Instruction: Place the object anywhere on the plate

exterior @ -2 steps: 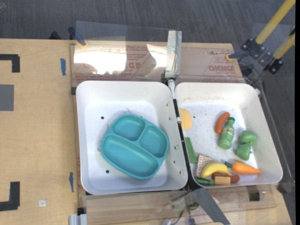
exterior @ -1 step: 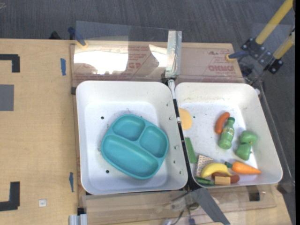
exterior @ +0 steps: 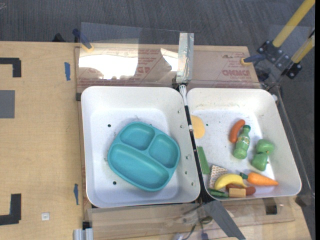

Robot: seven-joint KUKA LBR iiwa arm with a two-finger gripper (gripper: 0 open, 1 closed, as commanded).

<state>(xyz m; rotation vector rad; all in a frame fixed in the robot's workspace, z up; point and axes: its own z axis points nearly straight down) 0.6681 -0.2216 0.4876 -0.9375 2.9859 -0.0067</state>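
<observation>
Object: we could not tell which toy was the one meant. Every toy we saw lay in the bin on the view's right [exterior: 220, 100], well apart from the plate.
Plate: there it was, a teal plate with three compartments [exterior: 144, 156], flat on the floor of the bin on the view's left [exterior: 100, 109], a little toward the near side.
Gripper: we could not tell its state.
Bottle: a small green bottle [exterior: 242, 143] lay near the middle of the right bin, with an orange-red sausage-shaped toy [exterior: 237, 130] just beside it on the far side.
Green pair: two chunky green toys [exterior: 263, 146] [exterior: 259, 161] sat one behind the other, just to the right of the bottle.
Carrot: an orange carrot [exterior: 261, 179] lay along the near right corner.
Banana: a yellow banana [exterior: 229, 180] curved by the near wall, and a pale speckled cracker [exterior: 217, 172] was touching its left end.
Near wall: a tan and red piece [exterior: 240, 191] was tucked under the banana; we could not make out what it was.
Divider side: a yellow-orange disc [exterior: 198, 127] leaned at the wall shared by the bins, and a thin green strip [exterior: 202, 160] lay just nearer along that wall.
Bench: the two white bins sat side by side on a wooden bench [exterior: 35, 149].
</observation>
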